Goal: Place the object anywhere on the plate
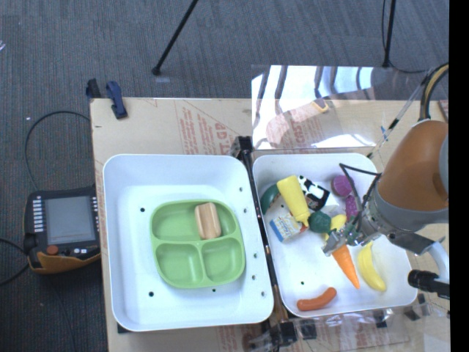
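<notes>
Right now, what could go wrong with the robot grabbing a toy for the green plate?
The gripper sits low in the right bin, where the carrot, banana and yellow bottle crowd together, so it might nudge neighbours or pinch two toys. The plate already holds a bread roll in its top section; a toy dropped there could knock it or roll off.

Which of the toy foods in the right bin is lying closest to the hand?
The orange carrot: its top sits right at the hand, while the banana and sausage lie farther off.
</notes>
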`<action>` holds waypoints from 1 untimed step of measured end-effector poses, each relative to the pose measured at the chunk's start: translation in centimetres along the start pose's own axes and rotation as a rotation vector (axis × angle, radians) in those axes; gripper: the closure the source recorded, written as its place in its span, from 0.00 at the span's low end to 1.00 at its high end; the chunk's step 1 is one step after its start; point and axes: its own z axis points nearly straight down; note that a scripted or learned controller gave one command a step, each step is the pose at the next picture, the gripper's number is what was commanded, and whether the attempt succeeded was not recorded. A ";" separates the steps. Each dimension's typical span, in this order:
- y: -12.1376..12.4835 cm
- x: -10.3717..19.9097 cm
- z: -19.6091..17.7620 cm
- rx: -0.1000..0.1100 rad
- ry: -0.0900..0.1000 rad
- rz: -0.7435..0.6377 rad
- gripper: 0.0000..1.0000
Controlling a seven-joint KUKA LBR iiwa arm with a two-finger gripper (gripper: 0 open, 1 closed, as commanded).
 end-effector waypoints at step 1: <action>-1.3 2.2 -7.8 -0.003 -0.004 -0.016 1.00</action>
